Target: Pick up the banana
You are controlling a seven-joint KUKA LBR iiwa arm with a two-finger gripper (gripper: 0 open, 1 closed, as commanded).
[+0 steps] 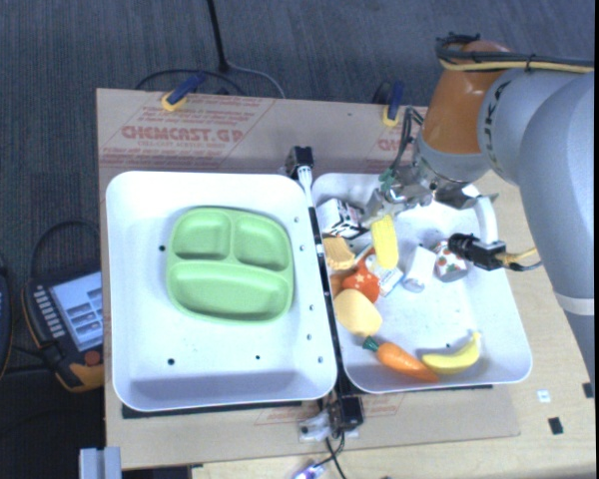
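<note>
1. Dark grey carpet surrounds a brown board bench carrying two shallow white bins; the left bin holds a green divided plastic tray.
2. At the right bin's near edge lies the curved yellow banana, its long axis roughly left-to-right, touching an orange carrot.
3. Whether the gripper is open cannot be told; it hovers at the bin's far side, so the banana lies well apart, toward the near edge.
</note>
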